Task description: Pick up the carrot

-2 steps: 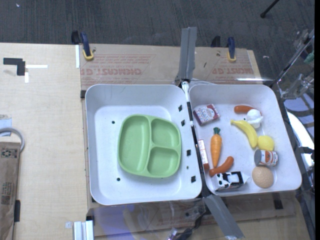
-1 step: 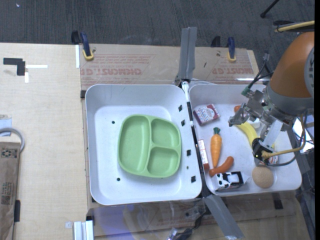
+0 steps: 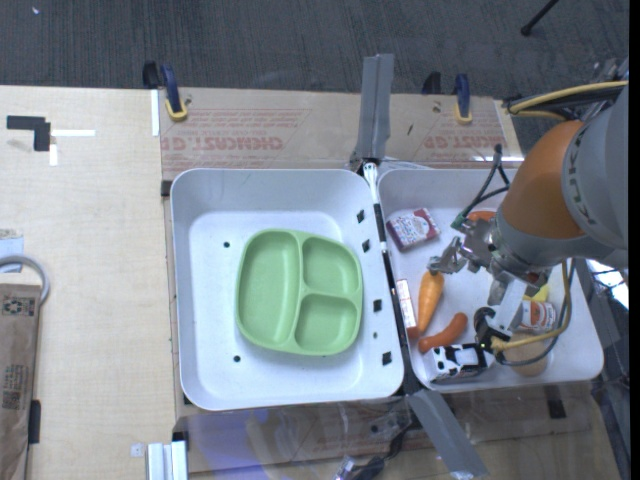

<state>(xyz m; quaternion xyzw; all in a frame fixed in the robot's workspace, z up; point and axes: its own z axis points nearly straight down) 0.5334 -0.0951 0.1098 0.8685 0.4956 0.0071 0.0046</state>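
Gripper (image 3: 452,259) low over the right bin (image 3: 580,363), metal fingers pointing toward the bin's left half, nothing visibly caught between them; whether spread or closed, cannot tell. Just below and left of the fingertips, the carrot (image 3: 430,300), near them but not clearly touching. Arm reaching in from the right, orange band above the wrist, grey body bent over the bin's right part, cables looping down beneath the wrist. Carrot orange, tapered, lying nearly upright in the view with a slight tilt, in the left half of the right bin beside the divider. Just below it, an orange-red sausage-shaped piece (image 3: 443,333) and a black-and-white item (image 3: 455,360). Above it, a red packet (image 3: 413,228). In the left bin (image 3: 200,268), a green divided plate (image 3: 298,291).
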